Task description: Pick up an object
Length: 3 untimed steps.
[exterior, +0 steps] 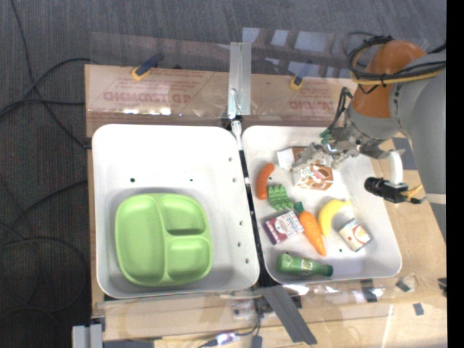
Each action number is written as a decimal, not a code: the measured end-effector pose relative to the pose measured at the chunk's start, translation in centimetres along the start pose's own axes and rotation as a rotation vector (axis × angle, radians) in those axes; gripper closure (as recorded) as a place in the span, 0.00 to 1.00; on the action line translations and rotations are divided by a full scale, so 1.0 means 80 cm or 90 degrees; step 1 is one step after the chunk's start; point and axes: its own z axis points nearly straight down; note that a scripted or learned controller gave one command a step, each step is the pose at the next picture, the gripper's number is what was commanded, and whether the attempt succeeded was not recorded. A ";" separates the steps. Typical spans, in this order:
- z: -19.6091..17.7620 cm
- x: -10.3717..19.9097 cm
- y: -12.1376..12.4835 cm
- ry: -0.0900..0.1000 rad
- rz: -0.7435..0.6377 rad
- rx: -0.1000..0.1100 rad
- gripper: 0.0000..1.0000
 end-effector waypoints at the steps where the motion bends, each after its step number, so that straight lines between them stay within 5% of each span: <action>1: -0.011 0.001 0.000 -0.001 -0.001 0.000 1.00; 2: 0.017 -0.027 -0.026 -0.003 0.091 -0.023 1.00; 3: -0.118 0.040 -0.012 -0.004 0.027 -0.010 1.00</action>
